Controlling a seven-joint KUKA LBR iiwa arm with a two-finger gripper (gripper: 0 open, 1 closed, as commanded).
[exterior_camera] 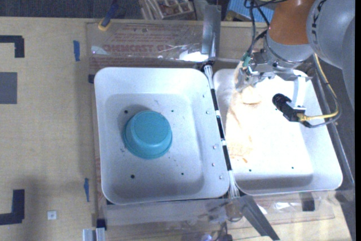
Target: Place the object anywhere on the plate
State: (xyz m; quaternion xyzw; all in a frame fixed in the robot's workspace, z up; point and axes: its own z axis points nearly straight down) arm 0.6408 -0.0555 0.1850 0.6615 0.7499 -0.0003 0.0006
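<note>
Blue plate [148, 134] in left bin [107, 93]; small pale object [251, 96] under gripper [248, 77], probably light, soft, best pinched across middle; grip state indiscernible.

I see the plate [148, 134] as a round teal-blue dish lying in the left bin [113, 93], a little left of that bin's middle, apparently turned rim-down with its flat base upward. The object [251, 96] is a small pale tan lump in the right bin [282, 172], near its upper left corner, blurred by glare, so I cannot make out its shape. The two lie well apart.
</note>
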